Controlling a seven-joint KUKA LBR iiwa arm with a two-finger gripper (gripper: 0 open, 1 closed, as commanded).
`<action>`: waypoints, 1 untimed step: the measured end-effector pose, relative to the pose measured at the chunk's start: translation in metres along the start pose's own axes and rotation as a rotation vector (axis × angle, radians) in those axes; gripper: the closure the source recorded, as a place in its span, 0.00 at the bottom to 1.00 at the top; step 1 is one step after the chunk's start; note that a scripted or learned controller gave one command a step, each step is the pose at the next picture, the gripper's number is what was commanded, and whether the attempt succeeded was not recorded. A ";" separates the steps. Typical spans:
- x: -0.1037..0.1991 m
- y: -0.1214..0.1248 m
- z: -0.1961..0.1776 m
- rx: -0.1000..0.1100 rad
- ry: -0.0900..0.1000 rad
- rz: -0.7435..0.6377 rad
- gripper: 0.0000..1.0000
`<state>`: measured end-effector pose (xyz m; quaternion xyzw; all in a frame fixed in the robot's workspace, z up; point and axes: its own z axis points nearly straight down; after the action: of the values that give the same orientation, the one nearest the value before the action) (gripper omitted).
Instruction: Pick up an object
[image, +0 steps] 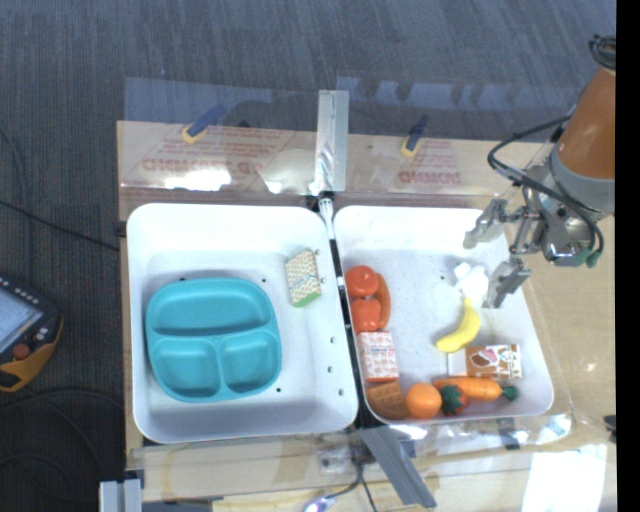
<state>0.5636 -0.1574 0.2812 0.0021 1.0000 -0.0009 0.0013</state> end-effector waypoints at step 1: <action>0.014 -0.041 0.110 0.000 0.002 -0.016 0.00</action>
<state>0.5493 -0.1986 0.1710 -0.0060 1.0000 -0.0010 0.0001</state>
